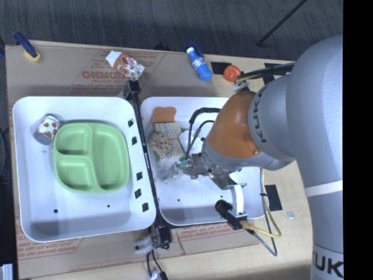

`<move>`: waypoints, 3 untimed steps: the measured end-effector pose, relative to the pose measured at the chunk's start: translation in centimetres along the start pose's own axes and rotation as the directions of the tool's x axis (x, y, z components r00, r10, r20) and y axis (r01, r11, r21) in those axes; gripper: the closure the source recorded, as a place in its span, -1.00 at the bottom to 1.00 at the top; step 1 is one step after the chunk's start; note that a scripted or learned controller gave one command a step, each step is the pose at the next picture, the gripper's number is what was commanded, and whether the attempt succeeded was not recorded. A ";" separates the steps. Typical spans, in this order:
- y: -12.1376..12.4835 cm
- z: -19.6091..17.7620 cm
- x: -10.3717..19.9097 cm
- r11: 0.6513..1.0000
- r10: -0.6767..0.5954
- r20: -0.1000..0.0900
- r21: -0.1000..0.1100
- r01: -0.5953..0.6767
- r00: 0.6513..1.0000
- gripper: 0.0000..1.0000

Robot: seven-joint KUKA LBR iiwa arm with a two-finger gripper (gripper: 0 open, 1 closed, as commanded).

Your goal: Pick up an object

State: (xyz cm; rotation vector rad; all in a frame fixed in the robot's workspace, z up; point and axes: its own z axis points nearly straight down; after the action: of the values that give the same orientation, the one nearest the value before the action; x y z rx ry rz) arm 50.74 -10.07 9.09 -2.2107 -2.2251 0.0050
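My gripper [185, 167] reaches down into the right bin [192, 212], its tip just right of a clear crumpled wrapper [169, 171]. The orange-banded wrist covers the fingers. Close to its left lies a speckled tan sponge-like piece [161, 144]. Behind that sit a patterned square [168, 130] and an orange block [164, 115]. A white object [185, 139] peeks out beside the wrist.
The left bin [35, 214] holds a green divided plate [91, 155] and a small patterned cup [46, 128] at its far left. Outside the bins lie a blue bottle [200, 65], an orange ball [232, 72] and a snack packet [125, 65]. The arm covers the right bin's right half.
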 end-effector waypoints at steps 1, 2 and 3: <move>14.9 -2.0 -0.6 1.000 0.002 0.001 -0.005 -0.002 1.000 -1.00; 14.9 -3.0 -0.6 1.000 -0.002 0.001 -0.004 0.002 1.000 1.00; 15.0 -10.3 9.1 1.000 -0.001 -0.001 -0.006 0.001 1.000 1.00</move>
State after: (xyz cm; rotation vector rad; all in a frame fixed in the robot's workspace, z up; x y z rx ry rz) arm 65.70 -0.89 19.29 -2.2128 -2.2288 -0.0029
